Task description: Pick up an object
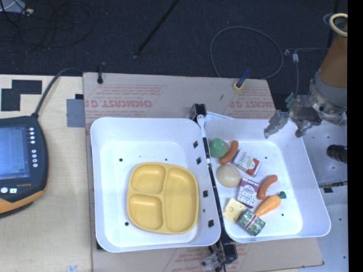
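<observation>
Dark carpet with loose cables lies behind the tabletop [170,95], where two white bins sit side by side on cardboard. A yellow divided tray [163,198] rests in the left bin [108,152]; the right bin [306,208] holds a cluster of toy food: a green ball [219,147], two sausages [229,152], a pale round piece [228,175], small cartons [247,192], a cheese wedge [233,209] and a carrot [267,205]. These look light, hard and somewhat slippery, so the carrot, lying clear at the cluster's edge, seems best gripped across its middle. Reaching in from the right, the arm holds the jaws [288,126] above the bin's far right corner, well apart from the toys, spread open and holding nothing.
</observation>
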Available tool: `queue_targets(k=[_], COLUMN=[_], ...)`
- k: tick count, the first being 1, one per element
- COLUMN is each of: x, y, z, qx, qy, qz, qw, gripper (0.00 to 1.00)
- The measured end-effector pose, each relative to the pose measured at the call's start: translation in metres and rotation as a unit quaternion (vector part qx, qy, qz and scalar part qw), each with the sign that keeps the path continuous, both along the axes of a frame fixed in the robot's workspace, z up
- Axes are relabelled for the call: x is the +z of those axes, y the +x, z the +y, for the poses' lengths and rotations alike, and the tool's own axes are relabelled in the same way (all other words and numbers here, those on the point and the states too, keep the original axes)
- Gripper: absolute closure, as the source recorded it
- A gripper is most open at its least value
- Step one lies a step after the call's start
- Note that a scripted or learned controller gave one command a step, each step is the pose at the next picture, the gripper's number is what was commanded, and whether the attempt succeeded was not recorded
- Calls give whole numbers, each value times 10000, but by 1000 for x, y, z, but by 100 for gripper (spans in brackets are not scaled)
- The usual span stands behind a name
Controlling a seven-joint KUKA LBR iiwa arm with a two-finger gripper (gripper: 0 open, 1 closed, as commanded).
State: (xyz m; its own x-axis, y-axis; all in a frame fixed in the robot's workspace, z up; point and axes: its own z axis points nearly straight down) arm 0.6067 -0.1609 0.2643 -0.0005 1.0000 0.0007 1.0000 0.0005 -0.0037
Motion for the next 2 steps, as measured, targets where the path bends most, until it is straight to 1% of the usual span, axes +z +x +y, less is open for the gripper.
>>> queue_targets(k=[1,2], x=[-129,-178], y=[-19,-56], z=[51,0], qx=[13,-28], qy=[25,12], qz=[64,0], qw=[10000,10000], gripper=[0,0])
